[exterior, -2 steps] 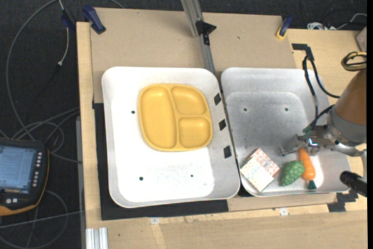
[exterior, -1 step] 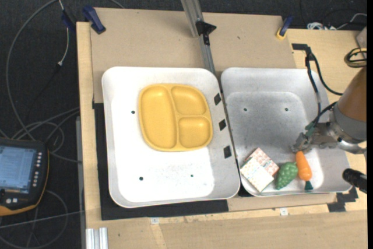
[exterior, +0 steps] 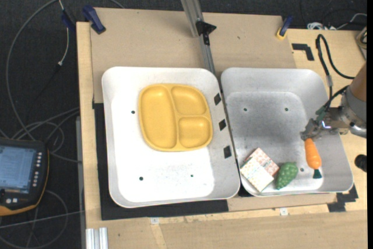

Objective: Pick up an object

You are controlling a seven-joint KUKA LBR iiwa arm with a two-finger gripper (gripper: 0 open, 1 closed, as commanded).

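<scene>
Carrot (exterior: pixel 313 154): small orange toy with a dark green stub at its lower end, lying in the right bin (exterior: pixel 262 87) toward 4 o'clock, near the right wall. Judged light, rigid plastic or firm rubber, smooth and tapered, so apt to slip; best hold is across the thick middle, not the narrow tip.

Left bin (exterior: pixel 116 143): holds a yellow divided tray (exterior: pixel 175 116), three compartments, set toward 1 o'clock.

Right bin, 6 o'clock edge: patterned card box (exterior: pixel 260 168), tilted; just beside it at 3 o'clock a green knobbly toy (exterior: pixel 286 175), probably soft.

Tool (exterior: pixel 315 128): at 3 o'clock of the right bin, directly above the carrot's upper end, touching or nearly so. Opening cannot be told; nothing is visibly held.
</scene>
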